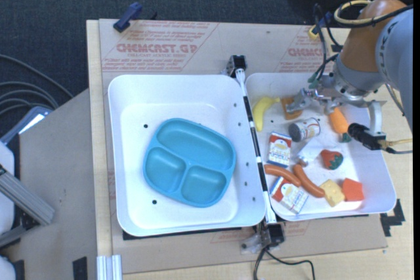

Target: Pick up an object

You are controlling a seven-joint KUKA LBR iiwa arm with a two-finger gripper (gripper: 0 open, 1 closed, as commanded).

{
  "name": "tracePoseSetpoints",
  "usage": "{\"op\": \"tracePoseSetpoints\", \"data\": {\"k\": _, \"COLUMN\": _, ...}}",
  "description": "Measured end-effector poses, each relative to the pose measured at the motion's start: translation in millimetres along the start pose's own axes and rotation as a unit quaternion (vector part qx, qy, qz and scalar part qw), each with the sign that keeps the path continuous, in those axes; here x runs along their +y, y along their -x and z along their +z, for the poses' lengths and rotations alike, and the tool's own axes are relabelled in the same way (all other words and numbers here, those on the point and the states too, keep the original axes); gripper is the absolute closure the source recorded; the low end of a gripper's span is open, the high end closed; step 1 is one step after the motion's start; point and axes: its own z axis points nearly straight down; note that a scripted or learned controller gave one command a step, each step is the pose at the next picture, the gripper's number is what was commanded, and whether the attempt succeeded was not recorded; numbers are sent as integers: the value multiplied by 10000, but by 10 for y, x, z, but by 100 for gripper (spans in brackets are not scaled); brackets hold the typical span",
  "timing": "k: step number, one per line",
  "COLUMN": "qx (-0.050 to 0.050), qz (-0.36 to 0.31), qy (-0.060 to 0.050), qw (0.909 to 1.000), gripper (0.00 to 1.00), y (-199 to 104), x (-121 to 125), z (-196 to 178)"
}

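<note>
Here, the left bin (125, 141) on the desk (164, 49) carries a blue divided plate (189, 162). In the right bin (384, 190) lie a banana (262, 111), small cartons (279, 149), sausages (303, 179), a strawberry (332, 159), cheese and orange blocks (342, 191), and a carrot (338, 120). The hand (308, 100) hovers low over the bin's far part, near the banana; whether it is clenched or released cannot be told. Nothing appears lifted, so the pick seems still ahead.

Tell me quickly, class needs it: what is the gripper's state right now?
Gripper: low over the right bin, near the banana; cannot be told whether open or closed, nothing seen held.
</note>
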Motion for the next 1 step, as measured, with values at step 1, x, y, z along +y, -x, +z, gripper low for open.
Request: {"op": "tracePoseSetpoints", "data": {"k": 1, "qx": 52, "qz": -25, "qy": 20, "qw": 10000, "gripper": 0, "y": 195, "x": -618, "z": -4}}
